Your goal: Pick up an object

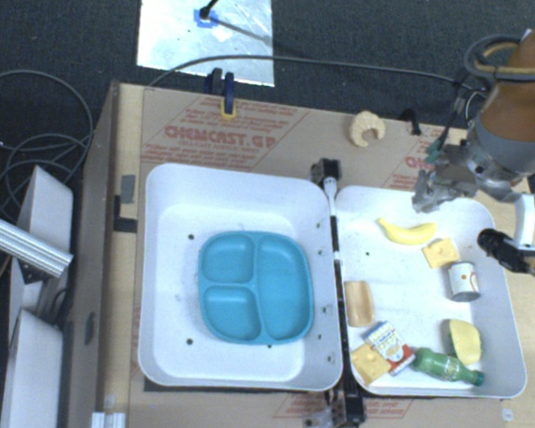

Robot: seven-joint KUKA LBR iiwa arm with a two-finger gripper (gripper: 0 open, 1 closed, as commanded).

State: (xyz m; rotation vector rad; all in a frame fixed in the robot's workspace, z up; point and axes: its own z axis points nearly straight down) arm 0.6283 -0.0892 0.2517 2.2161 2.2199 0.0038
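Looking down, we see our gripper (429, 198) hanging over the right bin's (513, 307) far rim; whether it is clenched or released we cannot tell. Just beside it lies the banana (407, 232), with the can (463, 280) farther off.

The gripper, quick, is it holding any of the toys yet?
Gripper: above the far edge of the right bin, near the banana; nothing seen between its fingers; open or closed cannot be told.
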